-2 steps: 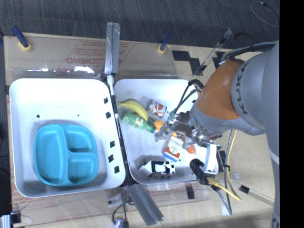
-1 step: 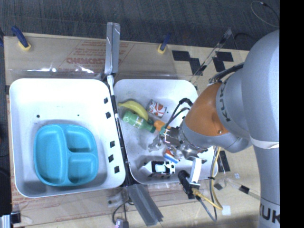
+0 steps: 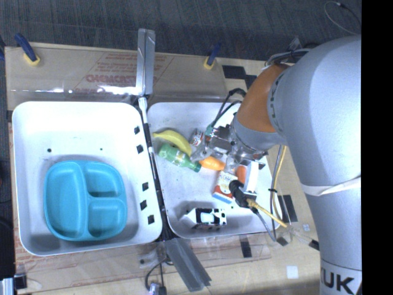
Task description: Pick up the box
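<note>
In the bin (image 3: 178, 192) on the view's right, the small white, orange and blue cardboard box (image 3: 225, 186) lies just beside the gripper (image 3: 206, 143), toward the near rim and partly under the wrist; whether the gripper is clenched or released cannot be told.

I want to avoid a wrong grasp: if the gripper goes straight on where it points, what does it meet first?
Probably the banana, just beyond the gripper; the box lies off that line. Depth is unclear.
</note>
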### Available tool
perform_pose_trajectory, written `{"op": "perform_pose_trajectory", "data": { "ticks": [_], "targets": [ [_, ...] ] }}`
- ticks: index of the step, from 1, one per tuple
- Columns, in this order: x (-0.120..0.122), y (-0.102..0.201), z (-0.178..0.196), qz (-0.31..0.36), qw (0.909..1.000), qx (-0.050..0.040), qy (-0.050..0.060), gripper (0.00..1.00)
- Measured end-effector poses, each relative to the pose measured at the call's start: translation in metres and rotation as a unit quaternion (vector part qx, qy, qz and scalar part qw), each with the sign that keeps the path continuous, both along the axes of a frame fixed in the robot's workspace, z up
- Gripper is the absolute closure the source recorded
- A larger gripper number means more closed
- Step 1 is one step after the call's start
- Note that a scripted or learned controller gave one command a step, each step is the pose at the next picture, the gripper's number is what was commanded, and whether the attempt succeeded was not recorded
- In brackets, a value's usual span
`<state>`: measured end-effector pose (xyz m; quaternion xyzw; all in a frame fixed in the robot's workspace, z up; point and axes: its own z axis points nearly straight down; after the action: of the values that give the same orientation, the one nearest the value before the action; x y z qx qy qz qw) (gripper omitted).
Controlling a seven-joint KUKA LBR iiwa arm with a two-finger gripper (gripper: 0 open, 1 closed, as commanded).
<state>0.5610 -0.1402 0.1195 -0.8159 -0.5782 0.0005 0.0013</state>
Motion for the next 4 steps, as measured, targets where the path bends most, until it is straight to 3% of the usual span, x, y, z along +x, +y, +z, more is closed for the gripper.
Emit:
{"op": "perform_pose_trajectory", "data": {
  "ticks": [1,2,3,4],
  "targets": [
    [0.003,0.004,-0.019,0.088,0.9961,-0.003,-0.008,0.0],
    [0.004,0.006,-0.009,0.091,0.9959,-0.0011,-0.008,1.0],
    [0.004,0.005,-0.008,0.09,0.9959,-0.0021,-0.009,0.0],
    [-0.062,-0.044,-0.021,0.052,0.9986,-0.0022,-0.007,0.0]
  ]
}}
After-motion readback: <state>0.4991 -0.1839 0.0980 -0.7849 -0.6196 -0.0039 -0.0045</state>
